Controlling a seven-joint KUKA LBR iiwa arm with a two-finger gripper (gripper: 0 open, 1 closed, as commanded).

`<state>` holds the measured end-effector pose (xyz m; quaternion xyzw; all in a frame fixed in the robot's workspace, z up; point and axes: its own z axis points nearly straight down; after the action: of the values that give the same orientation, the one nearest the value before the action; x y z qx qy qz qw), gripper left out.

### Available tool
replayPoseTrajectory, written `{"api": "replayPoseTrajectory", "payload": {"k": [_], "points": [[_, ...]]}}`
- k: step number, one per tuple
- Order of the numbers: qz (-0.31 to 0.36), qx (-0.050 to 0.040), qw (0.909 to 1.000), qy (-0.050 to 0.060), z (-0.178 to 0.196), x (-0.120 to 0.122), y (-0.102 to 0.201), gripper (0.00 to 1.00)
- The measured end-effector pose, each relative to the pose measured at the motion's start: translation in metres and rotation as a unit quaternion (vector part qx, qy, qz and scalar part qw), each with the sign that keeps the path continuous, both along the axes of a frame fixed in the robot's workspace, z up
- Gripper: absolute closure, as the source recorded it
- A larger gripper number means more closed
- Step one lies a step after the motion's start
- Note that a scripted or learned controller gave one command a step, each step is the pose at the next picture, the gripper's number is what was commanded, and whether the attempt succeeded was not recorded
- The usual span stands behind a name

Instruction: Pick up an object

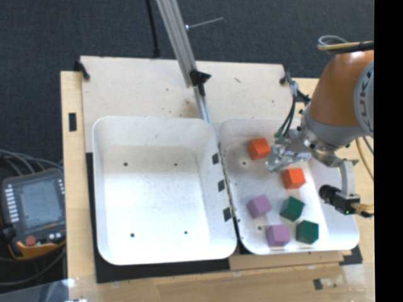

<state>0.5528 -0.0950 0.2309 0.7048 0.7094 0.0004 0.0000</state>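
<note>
A dark grey carpeted floor (75,17) is seen around a pale wooden tabletop (138,83). A slanted aluminium post (176,33) is fixed near the tabletop's far edge. A handheld control pendant (34,209) with cables is placed beyond its left edge.

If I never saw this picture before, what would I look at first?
Probably the bright foam-like cubes in the right white bin: two orange cubes, two purple cubes and two green cubes. Next, the big grey and orange robot arm leaning in from the right, its gripper between the orange ones.
</note>
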Motion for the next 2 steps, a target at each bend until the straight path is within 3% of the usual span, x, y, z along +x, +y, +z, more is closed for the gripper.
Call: {"api": "replayPoseTrajectory", "payload": {"k": [2], "points": [[0.001, 0.0008, 1.0, -0.001, 0.016, 0.011, 0.113, 1.0]]}}
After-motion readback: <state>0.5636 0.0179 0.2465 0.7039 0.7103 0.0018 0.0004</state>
